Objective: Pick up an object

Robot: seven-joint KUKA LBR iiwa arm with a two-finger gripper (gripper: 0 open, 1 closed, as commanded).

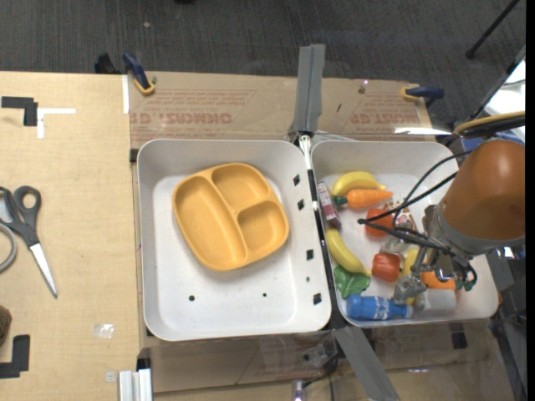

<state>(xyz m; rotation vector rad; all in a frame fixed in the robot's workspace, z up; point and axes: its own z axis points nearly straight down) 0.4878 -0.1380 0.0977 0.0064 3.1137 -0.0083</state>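
Gripper [411, 289]: low in the right-hand white bin [435, 150]; finger state cannot be told, nothing seen held.

Blue plastic bottle lying on its side [378, 308]: just below-left of gripper, near the bin's front wall. Judged light, stiff, slippery; take across the middle of its body.

Red toy tomato [385, 266]: just upper-left, beside gripper.

Yellow toy banana [344, 252]: further left.

Orange toy carrot [368, 197]: well above.

Yellow three-compartment plastic plate [231, 215]: far left, in the other bin.
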